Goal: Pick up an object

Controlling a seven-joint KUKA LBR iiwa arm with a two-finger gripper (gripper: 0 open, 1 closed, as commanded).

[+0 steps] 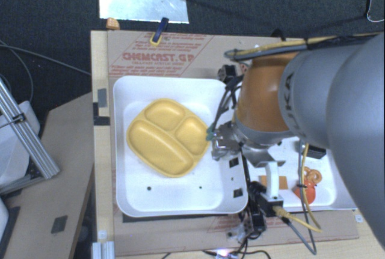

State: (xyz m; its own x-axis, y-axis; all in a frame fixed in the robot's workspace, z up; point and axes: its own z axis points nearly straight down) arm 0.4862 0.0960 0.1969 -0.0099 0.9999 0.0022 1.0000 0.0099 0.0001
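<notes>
A yellow divided plate [166,137] lies flat in the left white bin [174,201], toward its upper middle. My gripper [220,145] hangs below the orange band of the arm, at the left bin's right side, just beside the plate's right rim. The arm's bulk hides the gripper's tips, and whether they touch the plate is unclear. In the right bin [328,198] a red and orange object [309,184] lies near the front, with a small orange block [278,182] to its left.
The grey arm [337,107] covers most of the right bin. Cables [295,225] hang over the bench's front edge. A blue and yellow tool [159,31] lies on the cardboard behind the bins, and a metal frame [24,137] stands to the left.
</notes>
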